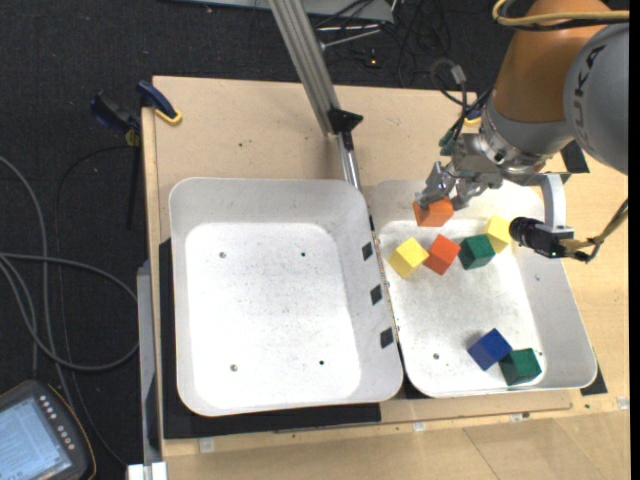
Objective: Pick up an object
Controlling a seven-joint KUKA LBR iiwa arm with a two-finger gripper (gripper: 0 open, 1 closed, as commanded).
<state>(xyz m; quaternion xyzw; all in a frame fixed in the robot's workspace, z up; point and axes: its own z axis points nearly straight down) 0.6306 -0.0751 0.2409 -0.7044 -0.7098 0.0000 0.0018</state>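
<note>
Gripper: seen over the far edge of the right bin; an orange block is seen between its fingertips, so it is judged closed on that block
Orange block: held at the gripper's tip, tilted, apparently lifted above the bin floor; whether it is fully clear of the floor cannot be told
Other blocks: a yellow block, a second orange block and a green block are clustered just below; a pale yellow block lies beside them; a blue block and a dark green block touch near the front
Handling: the block is judged light, stiff and smooth-faced; slipping is possible if only an edge is pinched
Best hold: two opposite flat faces, taken squarely
Left bin: well apart from the arm
</note>
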